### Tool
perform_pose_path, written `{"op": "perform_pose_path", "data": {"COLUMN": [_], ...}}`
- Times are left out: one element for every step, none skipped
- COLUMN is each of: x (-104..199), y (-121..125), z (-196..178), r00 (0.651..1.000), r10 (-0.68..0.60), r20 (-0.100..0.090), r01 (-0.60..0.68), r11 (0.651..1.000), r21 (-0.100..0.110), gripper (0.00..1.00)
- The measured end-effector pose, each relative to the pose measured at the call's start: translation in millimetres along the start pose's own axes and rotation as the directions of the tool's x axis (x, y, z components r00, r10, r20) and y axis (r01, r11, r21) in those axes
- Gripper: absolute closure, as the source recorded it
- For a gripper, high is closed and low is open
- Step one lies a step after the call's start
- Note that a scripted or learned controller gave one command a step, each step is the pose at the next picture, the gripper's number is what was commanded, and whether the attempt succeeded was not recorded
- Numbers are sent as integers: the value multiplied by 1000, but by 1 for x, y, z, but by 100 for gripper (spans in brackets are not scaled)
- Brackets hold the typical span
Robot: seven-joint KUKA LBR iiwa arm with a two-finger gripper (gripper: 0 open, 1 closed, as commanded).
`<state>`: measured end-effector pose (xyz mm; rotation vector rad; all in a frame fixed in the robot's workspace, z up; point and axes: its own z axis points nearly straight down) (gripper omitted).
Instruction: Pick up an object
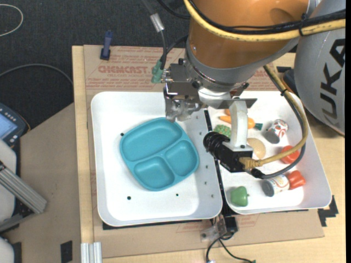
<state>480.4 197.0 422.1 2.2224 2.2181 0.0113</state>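
Gripper (176,109) position is at the back edge of the left bin (104,147), just above the far rim of the teal divided plate (159,153). Nothing is visible between my fingers, and how wide they stand cannot be told, because my wrist and the orange band block the line of sight. The plate lies directly below and toward the front of the bin from the gripper, with its long axis running diagonally from back right to front left; its nearest rim is the back corner, which appears to touch or nearly touch the gripper. I judge that rim to be the closest grasp candidate. The right bin (318,193) holds small items: a green piece (238,195) at the front, a red and grey piece (285,182), an orange carrot-like piece (226,118) and a white and red round piece (276,129). Several of these are partly covered by a black fitting (225,149) and cabling on my arm, and cannot be identified.
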Motion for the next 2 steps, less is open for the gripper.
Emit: {"op": "perform_pose_path", "data": {"x": [29, 29], "y": [-1, -1], "z": [-24, -34], "r00": [1000, 1000], "r10": [-5, -5], "r20": [2, 2], "r01": [5, 5], "r11": [1000, 1000], "r21": [3, 3], "gripper": [100, 100]}}
